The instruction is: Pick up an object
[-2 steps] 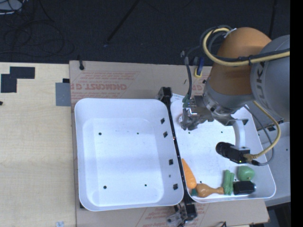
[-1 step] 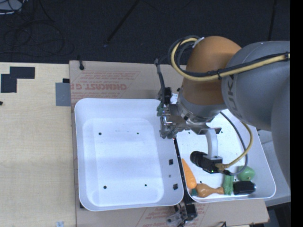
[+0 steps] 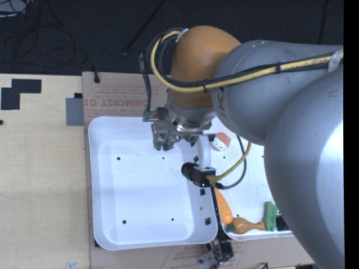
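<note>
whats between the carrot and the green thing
A tan piece lies between the carrot and the green thing, in the camera view.

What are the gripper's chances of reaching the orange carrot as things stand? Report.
Probably yes. The gripper hangs over the left bin, and the orange carrot lies uncovered in the right bin near the divide. A tan gourd-shaped thing by its lower end may crowd the grasp.

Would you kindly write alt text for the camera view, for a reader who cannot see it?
A grey robot arm reaches in from the right, its gripper above the far end of the left white bin. The right bin holds an orange carrot-shaped thing, a green thing and a small white-and-red thing.
</note>
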### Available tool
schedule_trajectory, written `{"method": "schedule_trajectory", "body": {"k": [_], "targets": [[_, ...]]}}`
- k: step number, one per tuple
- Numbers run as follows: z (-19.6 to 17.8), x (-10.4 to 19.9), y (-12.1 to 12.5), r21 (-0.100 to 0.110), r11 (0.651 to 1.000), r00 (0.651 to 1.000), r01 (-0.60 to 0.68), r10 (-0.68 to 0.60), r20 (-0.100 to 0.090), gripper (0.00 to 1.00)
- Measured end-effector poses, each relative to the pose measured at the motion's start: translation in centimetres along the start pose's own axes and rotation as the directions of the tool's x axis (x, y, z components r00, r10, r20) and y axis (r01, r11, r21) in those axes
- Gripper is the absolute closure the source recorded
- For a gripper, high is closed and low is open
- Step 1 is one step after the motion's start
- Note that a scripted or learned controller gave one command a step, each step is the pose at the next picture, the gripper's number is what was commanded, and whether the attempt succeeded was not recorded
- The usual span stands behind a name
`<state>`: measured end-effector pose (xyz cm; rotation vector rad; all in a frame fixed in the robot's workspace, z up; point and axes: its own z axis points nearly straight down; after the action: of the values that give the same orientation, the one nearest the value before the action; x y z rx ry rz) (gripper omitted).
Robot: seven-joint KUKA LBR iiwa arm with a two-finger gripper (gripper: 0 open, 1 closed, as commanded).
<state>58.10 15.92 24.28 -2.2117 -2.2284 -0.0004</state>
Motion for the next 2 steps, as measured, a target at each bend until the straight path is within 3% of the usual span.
{"method": "schedule_trajectory", "body": {"k": [1,2], "targets": [[4.2,7.8,-4.5,0.009,1.0,1.0,0.0,0.0,0.002,1.0],[3.7,8.5,0.0,0.0,1.0,1.0,-0.003,0.003,0.002,1.0]]}}
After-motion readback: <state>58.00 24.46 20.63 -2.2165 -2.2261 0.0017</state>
